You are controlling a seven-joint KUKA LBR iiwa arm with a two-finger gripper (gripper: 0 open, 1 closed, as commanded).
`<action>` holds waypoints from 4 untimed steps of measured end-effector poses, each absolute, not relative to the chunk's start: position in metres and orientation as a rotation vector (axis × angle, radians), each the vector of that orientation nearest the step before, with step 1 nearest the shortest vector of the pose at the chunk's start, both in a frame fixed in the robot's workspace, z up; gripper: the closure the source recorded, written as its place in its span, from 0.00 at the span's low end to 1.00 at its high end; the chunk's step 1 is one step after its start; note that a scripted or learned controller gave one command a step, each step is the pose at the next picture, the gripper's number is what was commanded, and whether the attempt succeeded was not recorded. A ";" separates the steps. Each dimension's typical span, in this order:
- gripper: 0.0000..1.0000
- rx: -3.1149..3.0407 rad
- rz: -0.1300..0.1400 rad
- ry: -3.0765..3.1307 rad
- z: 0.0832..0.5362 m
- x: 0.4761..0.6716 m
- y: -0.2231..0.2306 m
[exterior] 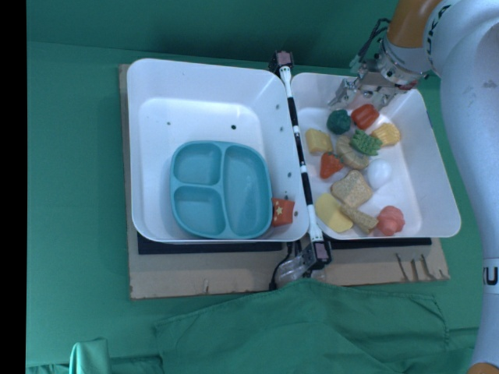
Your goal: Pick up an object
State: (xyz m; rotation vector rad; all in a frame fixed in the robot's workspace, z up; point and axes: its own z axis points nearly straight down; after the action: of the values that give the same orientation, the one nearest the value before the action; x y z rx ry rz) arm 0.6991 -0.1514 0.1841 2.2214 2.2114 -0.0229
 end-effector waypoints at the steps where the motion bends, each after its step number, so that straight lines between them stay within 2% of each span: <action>1: 1.00 2.230 -0.002 2.227 0.197 0.701 -0.143; 2: 0.00 2.231 -0.006 2.221 0.198 0.700 -0.147; 3: 0.00 2.231 -0.006 2.221 0.198 0.700 -0.147; 4: 0.00 2.211 0.016 2.208 0.310 0.702 -0.146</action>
State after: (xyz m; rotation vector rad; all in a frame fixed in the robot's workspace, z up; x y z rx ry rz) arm 0.7022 -0.1458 0.3101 2.2113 2.2076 0.0155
